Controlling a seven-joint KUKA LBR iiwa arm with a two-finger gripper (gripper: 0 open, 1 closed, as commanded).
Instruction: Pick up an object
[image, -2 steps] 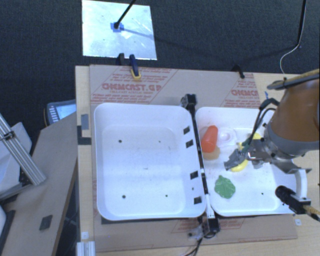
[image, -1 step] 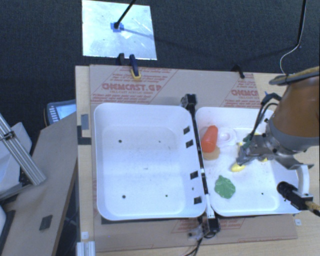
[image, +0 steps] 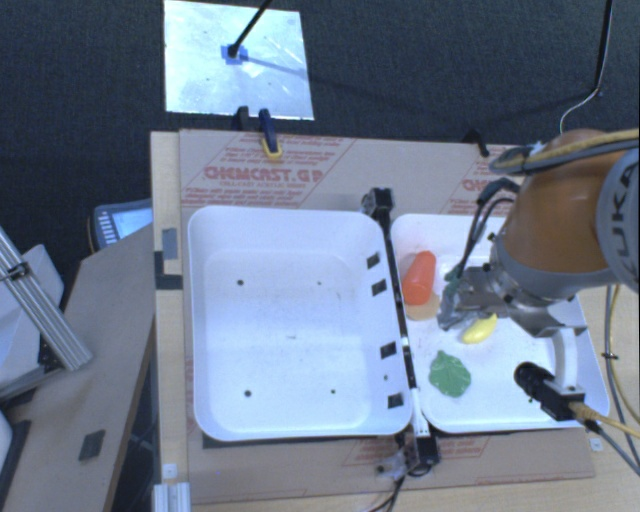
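The pincer (image: 462, 308) sits low in the right bin (image: 500, 405), beside a yellow piece (image: 479, 329), carrot (image: 418, 277) and green leaf (image: 450, 374); its opening cannot be told.

Two bins side by side on bench (image: 300, 160). In right bin (image: 500, 415): carrot-shaped piece (image: 419, 277) behind, banana-shaped piece (image: 480, 329) right of it, leafy piece (image: 450, 374) in front.

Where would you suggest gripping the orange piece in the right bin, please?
Probably across its narrow middle, coming from above. The orange piece lies flat and elongated, running up and down the view, beside the right bin's left wall, so the fingers should close across its short width.
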